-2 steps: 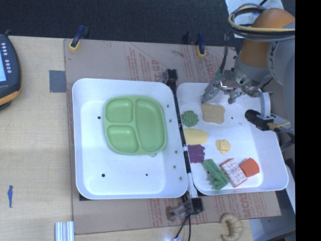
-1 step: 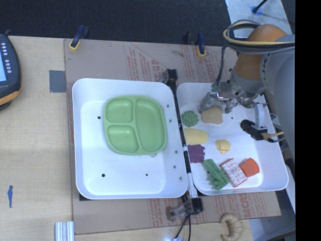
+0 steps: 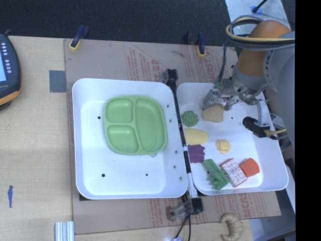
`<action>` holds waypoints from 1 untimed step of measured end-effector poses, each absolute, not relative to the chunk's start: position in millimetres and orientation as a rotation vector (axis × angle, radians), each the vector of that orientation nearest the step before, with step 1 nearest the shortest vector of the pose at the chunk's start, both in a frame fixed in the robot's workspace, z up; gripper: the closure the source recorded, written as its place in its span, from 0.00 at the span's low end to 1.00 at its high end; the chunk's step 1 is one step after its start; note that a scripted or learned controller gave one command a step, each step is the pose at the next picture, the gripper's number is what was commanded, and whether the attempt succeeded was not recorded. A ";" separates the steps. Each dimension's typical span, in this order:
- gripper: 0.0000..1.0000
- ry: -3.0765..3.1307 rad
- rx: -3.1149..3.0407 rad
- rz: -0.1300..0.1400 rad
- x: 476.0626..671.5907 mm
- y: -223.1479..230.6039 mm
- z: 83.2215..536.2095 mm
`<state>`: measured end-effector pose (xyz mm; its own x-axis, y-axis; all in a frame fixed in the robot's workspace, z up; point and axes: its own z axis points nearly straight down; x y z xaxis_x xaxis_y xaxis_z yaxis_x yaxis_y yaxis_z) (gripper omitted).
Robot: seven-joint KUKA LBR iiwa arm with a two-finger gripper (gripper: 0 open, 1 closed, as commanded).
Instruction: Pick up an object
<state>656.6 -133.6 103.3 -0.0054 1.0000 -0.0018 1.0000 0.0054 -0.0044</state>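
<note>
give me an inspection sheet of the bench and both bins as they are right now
surface: cardboard under two white bins, left bin and right bin
job's things: all in the right bin: tan piece, green ball, yellow piece, yellow lump, purple piece, green piece, carton, orange block
clutter: green plate in the left bin
gripper: gripper right over the tan piece; contact cannot be told
cables: black cable at the near edge, between the bins
surroundings: pendant at the left edge; grey tape; clamp on the cardboard's far edge
</note>
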 end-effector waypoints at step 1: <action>1.00 -2.218 -2.219 0.009 579.5 -161.6 133.0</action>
